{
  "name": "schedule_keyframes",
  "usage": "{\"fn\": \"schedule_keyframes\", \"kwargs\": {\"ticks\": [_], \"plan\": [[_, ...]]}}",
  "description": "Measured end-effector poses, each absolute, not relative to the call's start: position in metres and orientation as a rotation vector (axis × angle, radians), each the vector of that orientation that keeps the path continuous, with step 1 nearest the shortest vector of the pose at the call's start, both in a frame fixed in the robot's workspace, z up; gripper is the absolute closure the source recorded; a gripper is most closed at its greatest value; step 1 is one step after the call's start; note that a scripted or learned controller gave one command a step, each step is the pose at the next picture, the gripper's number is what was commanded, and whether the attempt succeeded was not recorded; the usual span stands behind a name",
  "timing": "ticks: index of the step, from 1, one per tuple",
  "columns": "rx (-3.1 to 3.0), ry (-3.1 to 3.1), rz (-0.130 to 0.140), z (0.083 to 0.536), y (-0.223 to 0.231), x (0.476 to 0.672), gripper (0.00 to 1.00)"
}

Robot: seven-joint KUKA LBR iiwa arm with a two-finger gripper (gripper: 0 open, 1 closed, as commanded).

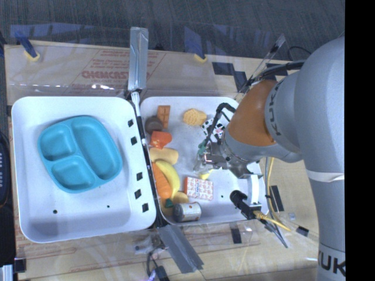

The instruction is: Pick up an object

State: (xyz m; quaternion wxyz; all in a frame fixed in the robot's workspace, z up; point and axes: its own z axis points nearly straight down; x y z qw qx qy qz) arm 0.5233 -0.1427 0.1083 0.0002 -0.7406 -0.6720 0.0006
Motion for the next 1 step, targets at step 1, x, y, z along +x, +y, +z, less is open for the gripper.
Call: {"fn": "schedule_keyframes", "kwargs": {"ticks": [1], "plan": [[-2.414, -2.007, 0.005, 0.1083, -0.2071, 0.4781, 0.00]]}}
